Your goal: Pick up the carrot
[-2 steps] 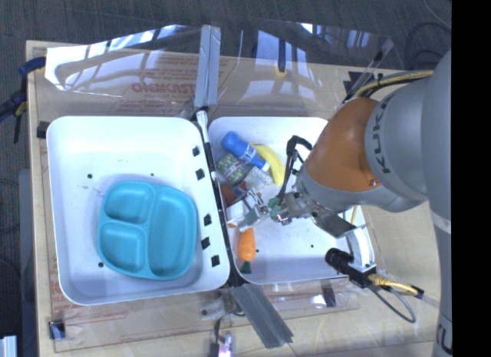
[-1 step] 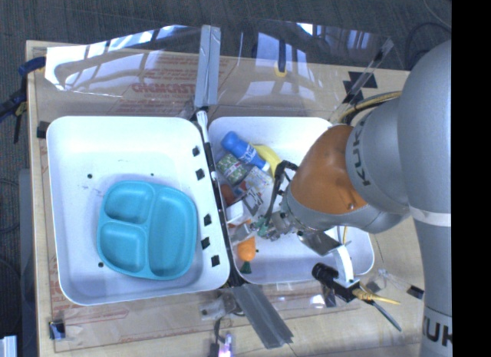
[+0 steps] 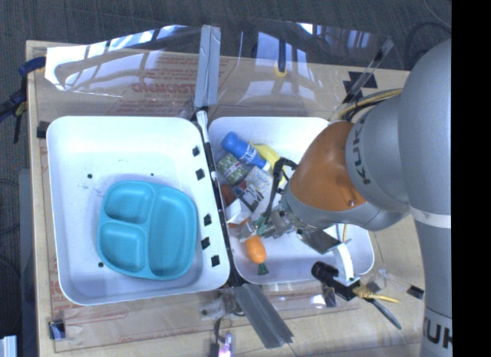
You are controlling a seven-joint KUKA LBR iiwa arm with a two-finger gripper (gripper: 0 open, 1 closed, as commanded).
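Bench under both bins, seen from above at a slant. Leftmost, white left bin (image 3: 69,194), holding a turquoise divided tray (image 3: 147,229) with three compartments, lying flat toward the near side. Right of the dividing rims, white right bin (image 3: 307,129), crowded along its left half: blue bottle (image 3: 243,151) with white cap, tilted, a yellow item (image 3: 268,153) just behind it, dark printed packets (image 3: 239,180) beneath. Nearer the front edge, carrot (image 3: 255,250), orange with a green stub pointing down, lying on the bin floor, apart from the clutter. Just above and right of it, gripper (image 3: 270,225), low over the bin beneath the orange wrist band (image 3: 326,175); fingers' spread cannot be told, nothing seen between them. Farthest right, grey arm (image 3: 418,148).
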